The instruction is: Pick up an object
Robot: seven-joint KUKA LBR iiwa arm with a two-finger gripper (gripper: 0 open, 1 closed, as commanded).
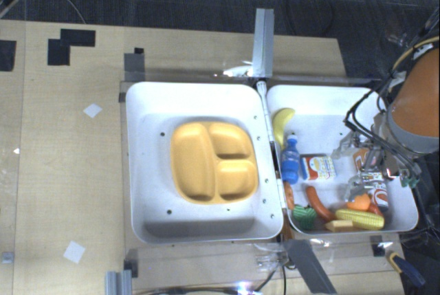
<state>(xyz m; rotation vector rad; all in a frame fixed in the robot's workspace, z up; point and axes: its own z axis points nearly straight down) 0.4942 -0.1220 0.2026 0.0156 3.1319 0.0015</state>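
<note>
The right bin [323,127] holds the pickable things; a yellow banana [282,123] lies curved at its upper left, against the wall; just below it a blue bottle [290,161] lies tilted, cap toward the banana; beside the bottle a small white and red carton [320,167] lies flat; a red sausage [318,201] lies slantwise below; a yellow corn cob [359,218] lies along the lower wall, an orange piece [358,203] touching its top; a green piece [304,217] sits in the lower left corner.

Robot lab: bench [62,149], twin bins [137,170]
</note>
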